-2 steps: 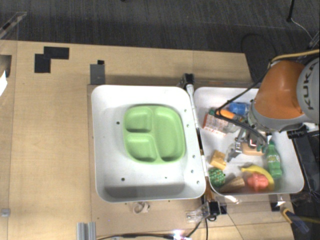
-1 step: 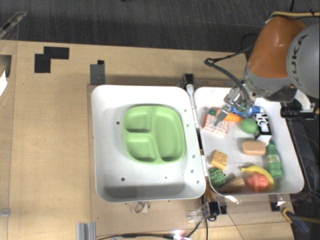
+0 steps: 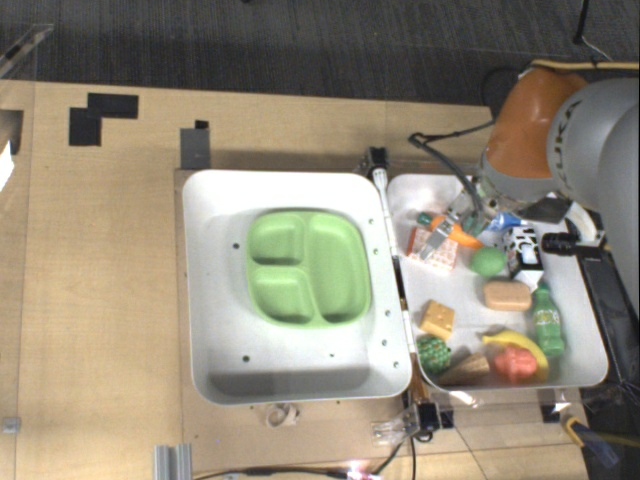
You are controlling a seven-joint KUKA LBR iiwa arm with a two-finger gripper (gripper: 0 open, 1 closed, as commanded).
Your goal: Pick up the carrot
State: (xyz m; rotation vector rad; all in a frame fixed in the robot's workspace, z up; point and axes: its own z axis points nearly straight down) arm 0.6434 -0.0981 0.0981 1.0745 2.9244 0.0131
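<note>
Scanning left to right: green divided plate (image 3: 306, 266) sat in left bin (image 3: 215, 368). Right bin (image 3: 590, 368) held clutter. Carrot (image 3: 462, 235) lay near bin's back, between red-white packet (image 3: 436, 247) and green ball (image 3: 488, 262). Judged light, rigid, smooth, tapered; grasp across thick middle advised. Gripper (image 3: 473, 211) hung just above carrot, touching or not undetermined; opening could not be told.

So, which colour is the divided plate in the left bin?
Light green. The divided plate shows clearly in the camera view, lying in the white left bin.
</note>
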